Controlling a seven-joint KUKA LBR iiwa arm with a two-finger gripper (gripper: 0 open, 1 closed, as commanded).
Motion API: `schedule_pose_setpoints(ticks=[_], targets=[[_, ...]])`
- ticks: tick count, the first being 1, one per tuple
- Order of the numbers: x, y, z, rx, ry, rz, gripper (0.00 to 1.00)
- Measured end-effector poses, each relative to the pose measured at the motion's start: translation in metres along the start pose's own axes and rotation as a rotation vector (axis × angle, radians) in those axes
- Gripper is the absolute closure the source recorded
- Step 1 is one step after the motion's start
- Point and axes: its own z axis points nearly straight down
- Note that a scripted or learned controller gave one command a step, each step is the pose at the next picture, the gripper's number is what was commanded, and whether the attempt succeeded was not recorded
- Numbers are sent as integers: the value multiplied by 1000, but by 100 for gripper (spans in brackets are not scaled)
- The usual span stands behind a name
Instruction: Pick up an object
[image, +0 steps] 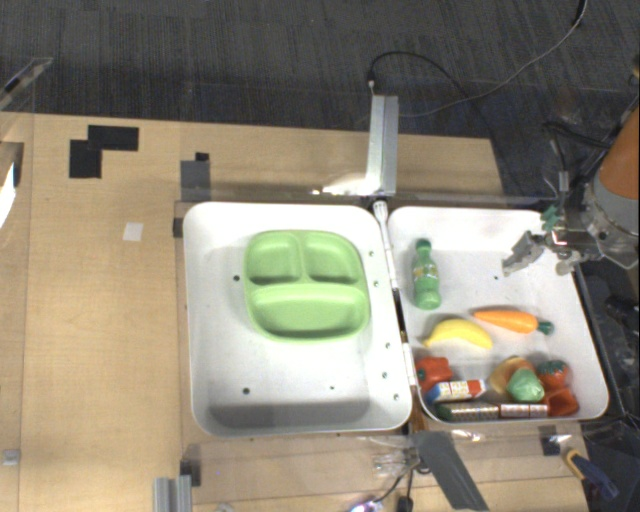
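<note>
- Toy food lies in the right bin (590, 330) on the worktop (100, 320): a green bottle (426, 274) near the left wall, a banana (460, 333) touching a carrot (510, 321), small pieces crowded along the near edge.
- Left bin (205, 330) holds a green divided plate (305, 283).
- Pincer (527, 250) hangs over the right bin's far right corner, nothing between its fingers; open or closed, I cannot tell.

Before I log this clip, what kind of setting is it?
Probably a robotics lab workcell, not a kitchen: a wooden bench bears two white bins, toy food such as a plastic carrot and banana fills one, and loose cables trail across the carpet.
</note>
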Motion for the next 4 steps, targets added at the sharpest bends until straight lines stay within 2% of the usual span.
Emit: schedule_pose_setpoints(ticks=[1, 2, 3, 4], targets=[[-12, -44, 119, 1, 0, -70, 0], [35, 0, 134, -9, 0, -35, 0], [-21, 56, 136, -5, -2, -37, 0], [-19, 92, 140, 26, 4, 66, 0]])
